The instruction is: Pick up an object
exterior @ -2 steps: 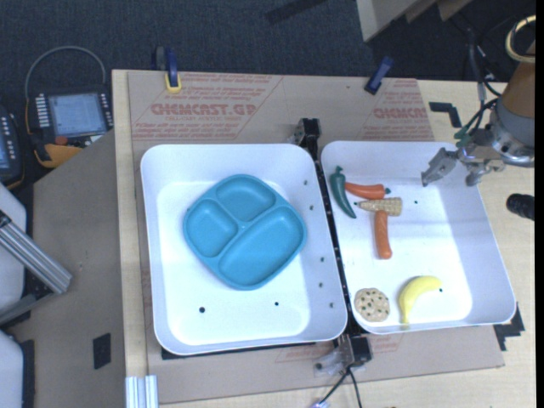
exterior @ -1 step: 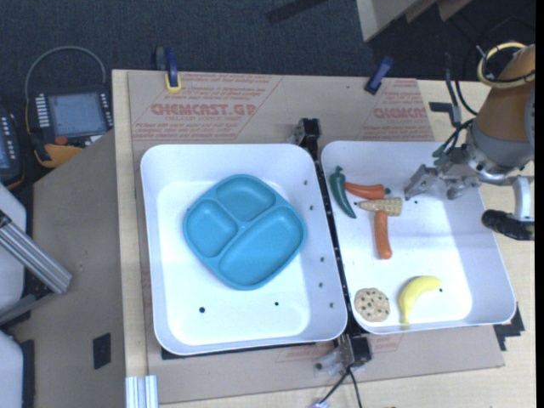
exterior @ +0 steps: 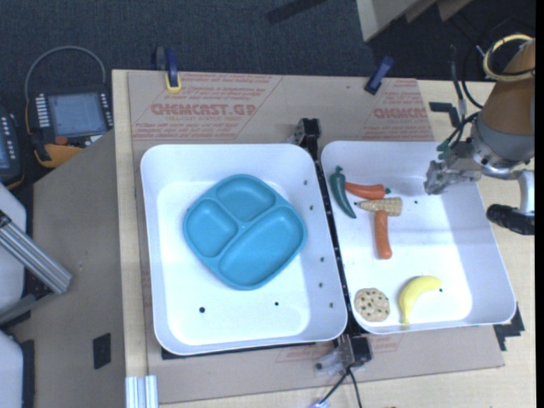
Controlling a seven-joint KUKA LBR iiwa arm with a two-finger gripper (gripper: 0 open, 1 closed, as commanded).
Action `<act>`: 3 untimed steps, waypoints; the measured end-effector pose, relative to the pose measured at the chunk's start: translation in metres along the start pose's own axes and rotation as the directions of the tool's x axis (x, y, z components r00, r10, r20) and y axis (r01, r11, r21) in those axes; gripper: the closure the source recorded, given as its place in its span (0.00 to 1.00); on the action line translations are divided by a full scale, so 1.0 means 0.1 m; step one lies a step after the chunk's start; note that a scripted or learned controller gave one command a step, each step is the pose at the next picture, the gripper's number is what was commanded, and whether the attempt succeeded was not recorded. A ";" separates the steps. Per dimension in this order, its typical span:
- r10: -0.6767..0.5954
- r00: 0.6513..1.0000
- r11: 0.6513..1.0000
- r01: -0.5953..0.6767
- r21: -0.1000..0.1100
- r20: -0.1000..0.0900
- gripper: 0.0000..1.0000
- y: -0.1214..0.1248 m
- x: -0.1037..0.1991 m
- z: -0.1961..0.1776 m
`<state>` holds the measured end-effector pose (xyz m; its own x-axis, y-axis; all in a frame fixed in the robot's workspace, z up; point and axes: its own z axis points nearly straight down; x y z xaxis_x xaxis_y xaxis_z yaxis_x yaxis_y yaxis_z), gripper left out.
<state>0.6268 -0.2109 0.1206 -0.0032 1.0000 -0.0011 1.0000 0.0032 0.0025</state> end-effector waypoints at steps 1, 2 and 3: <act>0.002 1.000 1.000 -0.002 -0.005 0.002 1.00 0.07 -0.01 -0.45; 0.002 1.000 1.000 -0.002 -0.007 0.003 1.00 0.08 -0.05 -1.10; 0.002 1.000 1.000 -0.002 -0.002 0.001 1.00 0.09 -0.05 -1.30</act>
<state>0.6351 -0.2155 0.2501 -0.0013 1.0000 -0.0024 1.0000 0.0013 0.0049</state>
